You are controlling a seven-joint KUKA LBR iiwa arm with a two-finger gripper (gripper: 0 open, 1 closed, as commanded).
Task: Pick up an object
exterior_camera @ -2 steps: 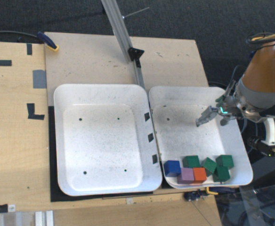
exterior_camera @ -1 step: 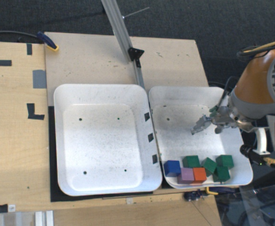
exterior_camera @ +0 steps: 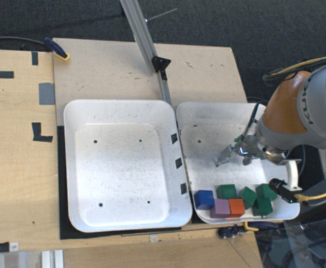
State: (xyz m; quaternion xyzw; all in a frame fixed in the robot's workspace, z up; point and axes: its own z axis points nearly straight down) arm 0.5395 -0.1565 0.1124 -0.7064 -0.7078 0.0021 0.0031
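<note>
Gripper (exterior_camera: pixel 225 158) small and blurry over right bin (exterior_camera: pixel 207 116), can't tell its state; arm hides bin's right edge. Blocks crowd the near edge: blue block (exterior_camera: pixel 204 199), purple block (exterior_camera: pixel 222 207), orange block (exterior_camera: pixel 236 206), green blocks (exterior_camera: pixel 262 205)

Both white bins (exterior_camera: pixel 124 108) look like smooth plastic, speckled with dark scuffs. The tabletop (exterior_camera: pixel 18 149) is matt, pale wood-like board. At 12 o'clock a brushed metal rail (exterior_camera: pixel 136 21) gleams dully. The coloured blocks (exterior_camera: pixel 235 200) appear matt.
</note>
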